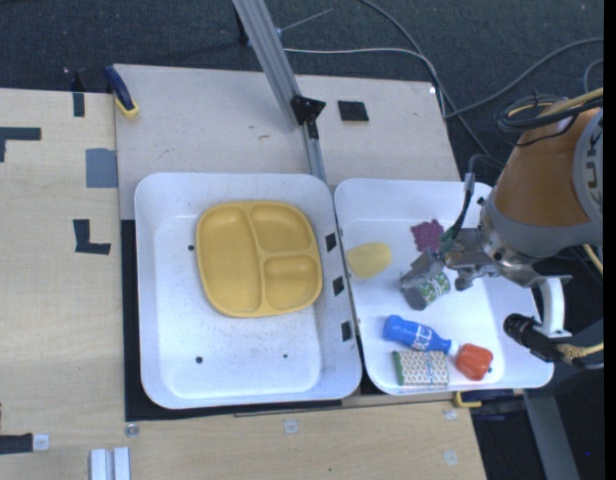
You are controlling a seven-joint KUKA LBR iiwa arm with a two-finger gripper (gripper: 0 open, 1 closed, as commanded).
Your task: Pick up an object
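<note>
My gripper is hanging low in the middle of the right bin, over a small grey-green object; whether it is pinching that piece or merely touching it, I cannot tell. I am judging this as the grasp step, not yet a lift. The left bin is carrying a yellow divided tray. Near my bin's front edge are lying a blue bottle, a patterned packet and an orange piece; toward its left wall, a pale yellow lump; a purple piece further back. Next I am needing a firm closure, then a straight rise.
</note>
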